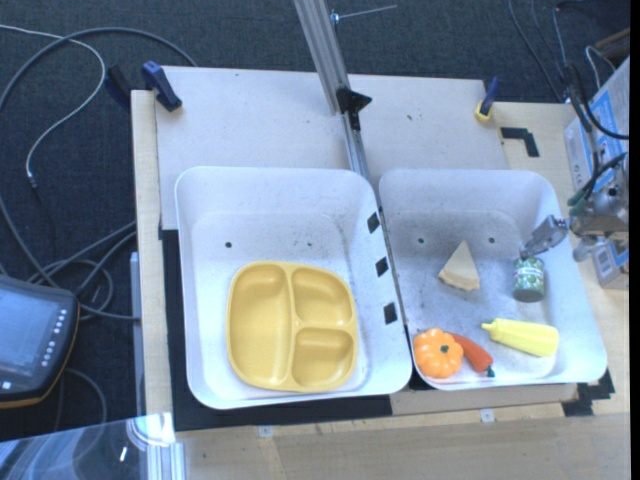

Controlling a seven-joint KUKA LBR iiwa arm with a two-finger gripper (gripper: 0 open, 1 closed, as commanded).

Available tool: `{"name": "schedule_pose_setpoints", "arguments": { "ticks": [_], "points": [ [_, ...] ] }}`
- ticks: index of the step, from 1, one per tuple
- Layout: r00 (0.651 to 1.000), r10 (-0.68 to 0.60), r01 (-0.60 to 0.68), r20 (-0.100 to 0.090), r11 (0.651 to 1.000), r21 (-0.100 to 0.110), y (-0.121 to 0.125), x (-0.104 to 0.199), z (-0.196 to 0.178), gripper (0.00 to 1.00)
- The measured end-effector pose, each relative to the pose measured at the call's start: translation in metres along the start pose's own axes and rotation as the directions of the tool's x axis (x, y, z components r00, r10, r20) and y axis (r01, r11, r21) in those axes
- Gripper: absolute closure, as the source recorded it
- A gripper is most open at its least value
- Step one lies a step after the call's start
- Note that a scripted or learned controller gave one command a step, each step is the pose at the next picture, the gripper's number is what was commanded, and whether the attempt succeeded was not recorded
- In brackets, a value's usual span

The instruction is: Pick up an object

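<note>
I've got the gripper (pixel 548 236) poised at the right bin's (pixel 580 308) far edge, right above the small green jar (pixel 529 277), probably my target; I can't tell its finger state from this blur

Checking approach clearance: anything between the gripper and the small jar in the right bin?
Nothing visible. The gripper sits at the right bin's far right side, just above the small jar. The cheese wedge lies to the jar's left, the yellow bottle below it, both off the path.
</note>
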State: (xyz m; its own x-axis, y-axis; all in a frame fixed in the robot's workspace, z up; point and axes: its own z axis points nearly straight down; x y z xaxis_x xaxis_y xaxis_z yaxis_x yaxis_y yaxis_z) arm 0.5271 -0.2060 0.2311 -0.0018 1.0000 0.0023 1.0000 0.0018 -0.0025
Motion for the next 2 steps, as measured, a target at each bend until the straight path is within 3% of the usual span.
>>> {"name": "schedule_pose_setpoints", "arguments": {
  "ticks": [1, 2],
  "points": [
    [1.0, 0.0, 0.0, 0.0, 1.0, 0.0, 0.0, 0.0, 0.0, 0.0],
    [1.0, 0.002, -0.002, -0.001, 1.0, 0.005, 0.002, -0.002, 0.063, 0.0]
  ]
}}
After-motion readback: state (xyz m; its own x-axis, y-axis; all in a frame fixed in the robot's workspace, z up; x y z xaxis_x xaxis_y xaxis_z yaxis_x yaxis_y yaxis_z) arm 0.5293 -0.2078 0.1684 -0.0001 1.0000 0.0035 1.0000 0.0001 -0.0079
